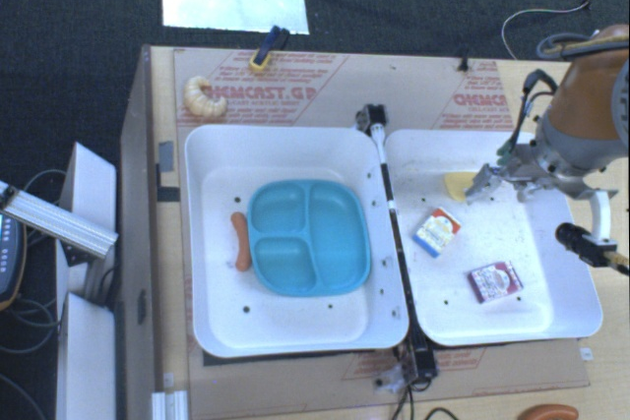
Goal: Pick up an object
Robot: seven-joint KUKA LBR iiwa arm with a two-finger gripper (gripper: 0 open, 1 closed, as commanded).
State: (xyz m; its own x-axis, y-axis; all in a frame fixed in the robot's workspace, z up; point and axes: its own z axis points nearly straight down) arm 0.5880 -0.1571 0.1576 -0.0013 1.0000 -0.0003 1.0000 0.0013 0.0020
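Fingers (pixel 484 184) are seen low over the far part of the right bin (pixel 561 320), tips just beside the right edge of a yellow piece (pixel 457 184). Whether they are spread or clenched cannot be told; the tips are small and merge with the grey wrist. Nothing is seen between them, so no grasp is recorded.

Yellow piece: flat, pale, lying on the bin floor near the far wall. Nearer and slightly left, a small white packet (pixel 436 231) is noted, lying at an angle. Further toward the near right, a dark red packet (pixel 494 281), flat.

Arm (pixel 591 108) enters from the right, orange band above the wrist.

Left bin (pixel 212 320): blue tray (pixel 307 237) with three compartments; a sausage (pixel 239 241) lies just left of the tray, touching or nearly so. Both well apart from the fingers.

Judged step: approach to the yellow piece, not yet gripped. For a good grasp, the fingers should be centred over the piece rather than beside it, lowered fully to the floor, and closed across its narrow side. A thin, flat item is likely to slip; a slow lift is advised.
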